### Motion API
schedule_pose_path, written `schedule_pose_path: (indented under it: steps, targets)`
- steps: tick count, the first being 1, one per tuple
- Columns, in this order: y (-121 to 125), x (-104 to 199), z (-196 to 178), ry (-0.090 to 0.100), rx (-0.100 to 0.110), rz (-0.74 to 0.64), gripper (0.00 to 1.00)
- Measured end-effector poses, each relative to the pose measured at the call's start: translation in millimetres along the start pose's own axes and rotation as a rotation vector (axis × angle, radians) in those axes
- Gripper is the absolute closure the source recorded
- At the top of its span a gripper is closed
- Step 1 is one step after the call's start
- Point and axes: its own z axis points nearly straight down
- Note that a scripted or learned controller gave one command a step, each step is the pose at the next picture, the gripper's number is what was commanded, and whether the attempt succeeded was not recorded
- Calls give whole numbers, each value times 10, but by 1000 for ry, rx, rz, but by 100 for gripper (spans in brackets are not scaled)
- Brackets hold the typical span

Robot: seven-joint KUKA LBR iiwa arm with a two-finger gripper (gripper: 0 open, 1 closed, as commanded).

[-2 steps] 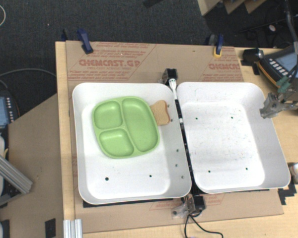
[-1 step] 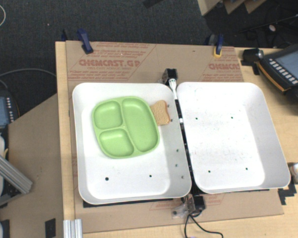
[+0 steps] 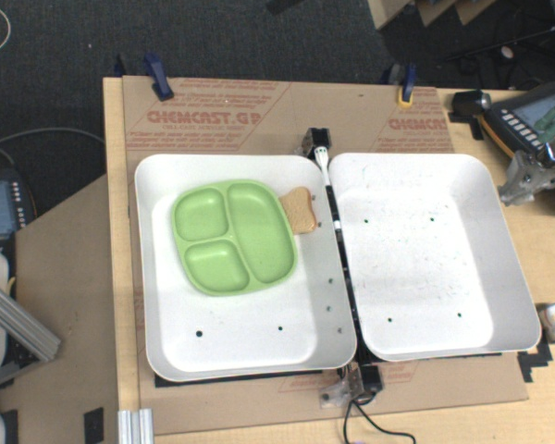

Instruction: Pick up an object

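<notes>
A green plate with three compartments (image 3: 233, 238) lies in the upper middle of the left bin (image 3: 231, 340). A small tan block, like a piece of toast (image 3: 300, 210), rests against the plate's upper right rim, close to the bin's right wall. The right bin (image 3: 425, 257) shows only its speckled white floor.
Both bins sit on a cardboard-covered bench (image 3: 213, 109) held by blue and yellow clamps (image 3: 157, 77) at its far edge. A black clip (image 3: 316, 141) joins the bins at the top. Grey equipment (image 3: 532, 146) stands past the right bin's upper corner.
</notes>
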Motion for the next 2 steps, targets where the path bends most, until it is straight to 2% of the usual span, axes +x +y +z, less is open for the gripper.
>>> schedule_pose_path:
  steps: [1,2]
  targets:
    - [195,275,1042,0,0,0,100]
    - [184,1003,817,-2,-16,-5,100]
